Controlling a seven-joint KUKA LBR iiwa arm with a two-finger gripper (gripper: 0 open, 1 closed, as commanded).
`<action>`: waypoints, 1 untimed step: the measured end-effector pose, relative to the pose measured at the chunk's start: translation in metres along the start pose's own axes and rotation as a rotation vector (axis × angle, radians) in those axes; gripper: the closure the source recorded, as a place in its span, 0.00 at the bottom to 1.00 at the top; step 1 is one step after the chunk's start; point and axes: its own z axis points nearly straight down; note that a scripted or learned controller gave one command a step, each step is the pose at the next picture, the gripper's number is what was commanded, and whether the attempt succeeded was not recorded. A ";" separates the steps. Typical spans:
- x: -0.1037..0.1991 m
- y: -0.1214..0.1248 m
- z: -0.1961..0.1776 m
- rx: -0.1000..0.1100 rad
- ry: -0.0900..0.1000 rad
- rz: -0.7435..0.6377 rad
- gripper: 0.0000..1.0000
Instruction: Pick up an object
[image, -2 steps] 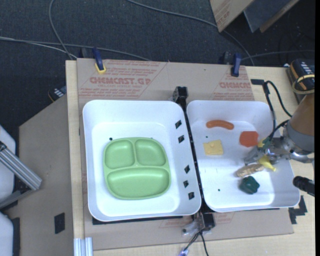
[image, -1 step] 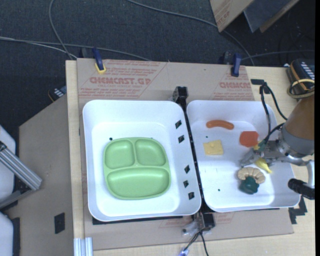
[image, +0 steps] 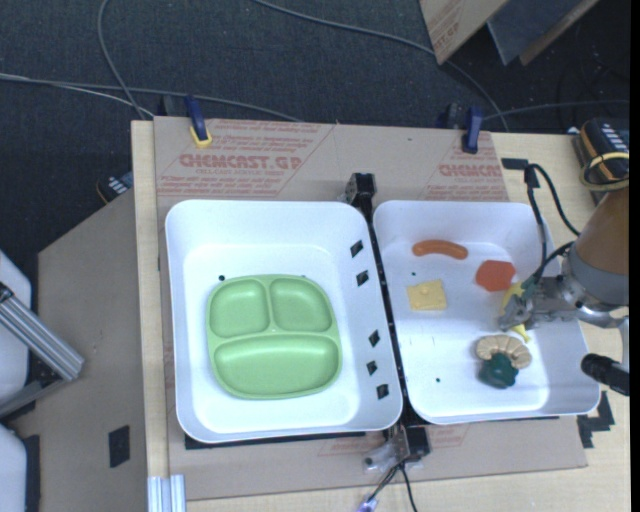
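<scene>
The right bin (image: 560, 400) holds several toy foods. An orange sausage (image: 440, 249) lies at its back, a yellow cheese square (image: 427, 296) near the middle and a red-orange piece (image: 494, 274) to the right. At the front lie a tan ridged piece (image: 502, 348) and, touching it, a dark green piece (image: 498, 373). My gripper (image: 518, 310) hangs low over the bin's right side, just above the tan piece and just in front of the red-orange piece. A small yellow bit shows at its tip.
The left bin (image: 185, 300) holds a green divided plate (image: 273, 334). Black clips line the wall between the two bins (image: 374, 310). My arm (image: 605, 255) crosses the right bin's right rim. Cables run behind it.
</scene>
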 end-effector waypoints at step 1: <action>-0.001 0.010 -0.059 -0.007 -0.006 0.000 1.00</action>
